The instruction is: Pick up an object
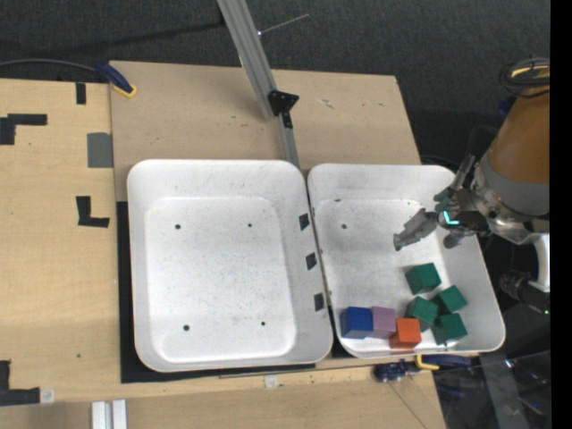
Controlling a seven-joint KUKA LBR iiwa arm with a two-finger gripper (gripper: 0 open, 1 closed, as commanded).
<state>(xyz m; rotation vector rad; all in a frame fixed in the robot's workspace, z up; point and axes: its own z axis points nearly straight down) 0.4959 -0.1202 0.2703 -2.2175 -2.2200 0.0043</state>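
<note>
The hand (413, 232) hangs over the middle of the right bin (375, 181), reaching in from the right, and grips nothing; whether its fingers stand wide or narrow I cannot tell. The blocks lie nearer than it, bunched in the bin's near right corner. The closest is a green block (423, 277), just near-right of the hand. A blue block (357, 320), a purple block (383, 320) and an orange block (407, 331) line the near wall. The move is likely a short drop toward the green block.
</note>
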